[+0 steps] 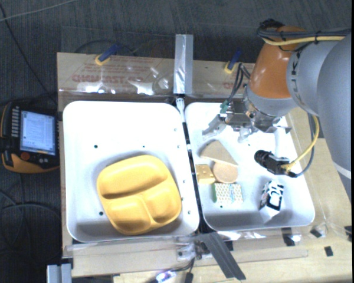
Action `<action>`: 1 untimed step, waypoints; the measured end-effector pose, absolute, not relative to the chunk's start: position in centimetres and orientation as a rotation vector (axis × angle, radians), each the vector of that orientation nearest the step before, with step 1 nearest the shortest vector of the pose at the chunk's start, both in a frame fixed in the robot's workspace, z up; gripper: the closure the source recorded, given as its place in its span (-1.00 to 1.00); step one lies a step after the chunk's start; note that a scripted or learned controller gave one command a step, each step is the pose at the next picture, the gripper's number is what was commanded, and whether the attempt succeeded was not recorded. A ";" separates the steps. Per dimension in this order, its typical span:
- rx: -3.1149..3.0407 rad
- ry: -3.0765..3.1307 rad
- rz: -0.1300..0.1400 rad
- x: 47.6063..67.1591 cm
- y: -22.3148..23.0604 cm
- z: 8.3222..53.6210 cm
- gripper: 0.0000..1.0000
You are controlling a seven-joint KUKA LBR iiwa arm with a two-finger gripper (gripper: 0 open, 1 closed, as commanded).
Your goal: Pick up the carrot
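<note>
Carrot is the name I am giving, with some doubt, to the pale orange rounded piece (226, 171) lying in the middle of the right bin (248, 216), since nothing else there is showing an orange tint. It is looking like a small moulded toy, so I am expecting it to be light, stiff and rather smooth, likely to skid or roll under a glancing touch and not at all fragile. Closing across its narrower width, from straight above, is looking like the soundest hold. The gripper (227, 131) is hovering over the far part of that bin, its fingers spread apart with nothing between them. The crowding is the trouble: a tan wedge (214, 151) is touching the orange piece on its far side, a yellow-brown block (204, 174) is sitting just beside it on the left against the bin wall, and a green-speckled packet (228, 193) is lying just near of it. One finger is likely to be landing on a neighbour unless the jaws are lining up with the free right flank. A black-and-white item (273, 196) is resting apart at the near right. The left bin (106, 128) is holding a yellow divided plate (140, 192), well apart and no hindrance.
</note>
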State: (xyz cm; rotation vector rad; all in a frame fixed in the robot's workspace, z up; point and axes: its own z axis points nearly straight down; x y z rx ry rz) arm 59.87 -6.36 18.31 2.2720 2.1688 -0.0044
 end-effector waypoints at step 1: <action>2.357 2.082 -0.006 55.9 0.8 18.2 -1.00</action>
